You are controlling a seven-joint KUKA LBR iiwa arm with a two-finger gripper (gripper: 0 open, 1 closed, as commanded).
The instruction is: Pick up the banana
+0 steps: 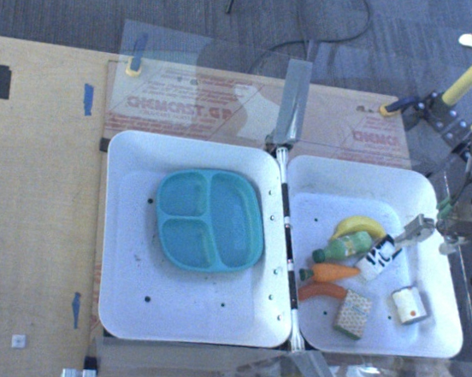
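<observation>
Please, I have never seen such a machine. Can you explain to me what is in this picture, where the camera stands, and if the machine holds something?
One camera looks down at a slant on a bench with two shallow white bins. The left bin holds a blue divided plate. The right bin holds a small pile: a yellow banana, a green bottle, two orange carrot-like pieces, a black-and-white packet, a speckled block and a small white container. The machine is a robot arm coming in from the picture's right. Its claw sits over the right bin, near the banana. Nothing shows between its fingers, so it holds nothing yet.
</observation>
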